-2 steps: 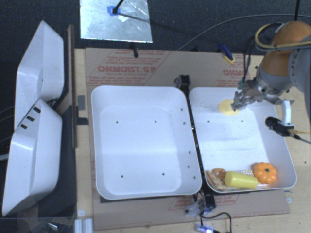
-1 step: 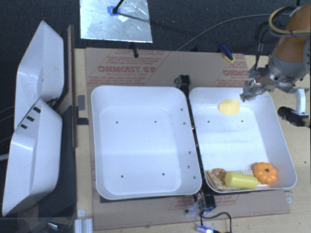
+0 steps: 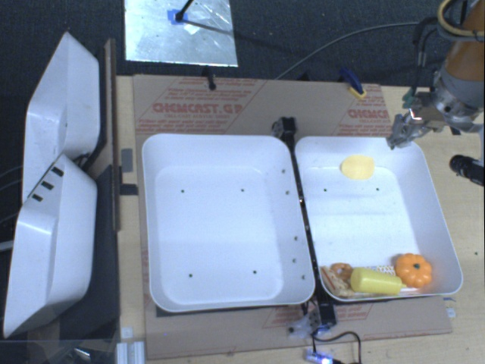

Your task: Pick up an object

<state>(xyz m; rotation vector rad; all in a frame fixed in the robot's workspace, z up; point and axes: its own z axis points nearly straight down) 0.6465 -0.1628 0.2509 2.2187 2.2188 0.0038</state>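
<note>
Over far right corner of right bin (image 3: 436, 196) we see gripper (image 3: 399, 135), above rim; jaw state we cannot tell, too small and blurred. Pale yellow disc (image 3: 358, 167) lies near bin's far wall, just beside gripper, apart. Along near wall we note pretzel-like piece (image 3: 339, 273), yellow block (image 3: 375, 281), small orange pumpkin (image 3: 413, 269), clustered. Left bin (image 3: 220, 218) beside it.

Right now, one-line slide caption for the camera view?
Gripper above right bin's far corner; yellow disc nearby, pumpkin and yellow block along near wall.
</note>
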